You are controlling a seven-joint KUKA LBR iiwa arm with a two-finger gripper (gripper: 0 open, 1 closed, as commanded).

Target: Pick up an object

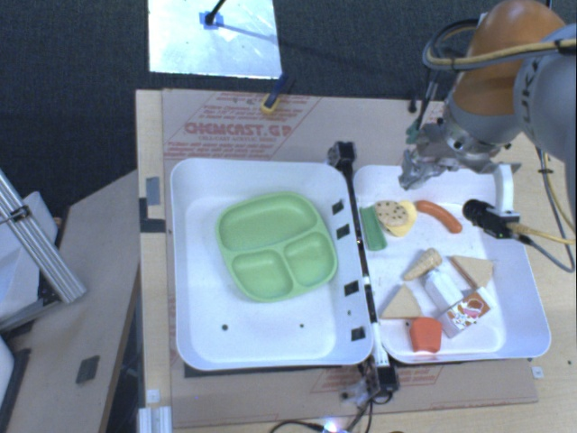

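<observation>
You are looking at the counter bearing two bins. The left bin is carrying a green tray; the right bin is holding toy foods. The tool is hovering over the far corner, its opening impossible to judge, gripping nothing visible: the approach step. Next, you are lowering toward the nearby cookie or sausage.
</observation>
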